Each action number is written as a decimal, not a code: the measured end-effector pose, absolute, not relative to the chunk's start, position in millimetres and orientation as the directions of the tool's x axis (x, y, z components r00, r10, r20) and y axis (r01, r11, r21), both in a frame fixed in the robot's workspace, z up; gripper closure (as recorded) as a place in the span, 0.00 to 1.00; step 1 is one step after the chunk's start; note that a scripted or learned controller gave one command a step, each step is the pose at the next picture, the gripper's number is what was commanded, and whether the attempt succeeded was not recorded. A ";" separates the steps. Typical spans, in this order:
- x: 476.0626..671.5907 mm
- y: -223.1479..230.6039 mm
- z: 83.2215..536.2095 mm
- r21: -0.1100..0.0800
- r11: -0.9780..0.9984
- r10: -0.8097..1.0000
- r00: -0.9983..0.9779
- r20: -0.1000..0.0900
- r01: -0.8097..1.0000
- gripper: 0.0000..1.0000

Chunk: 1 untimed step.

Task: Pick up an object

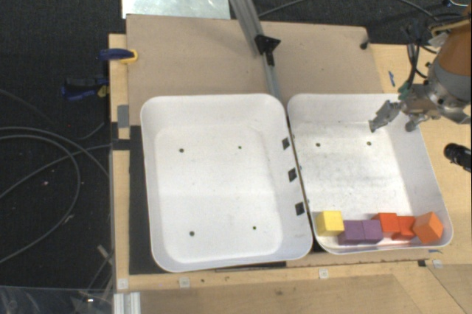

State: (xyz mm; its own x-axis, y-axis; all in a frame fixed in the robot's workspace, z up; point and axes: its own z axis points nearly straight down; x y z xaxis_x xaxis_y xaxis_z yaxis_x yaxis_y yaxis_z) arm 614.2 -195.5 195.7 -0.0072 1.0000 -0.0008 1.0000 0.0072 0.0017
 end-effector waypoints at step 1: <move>599.9 -169.6 180.7 -0.001 0.008 1.000 -0.008 0.001 1.000 0.00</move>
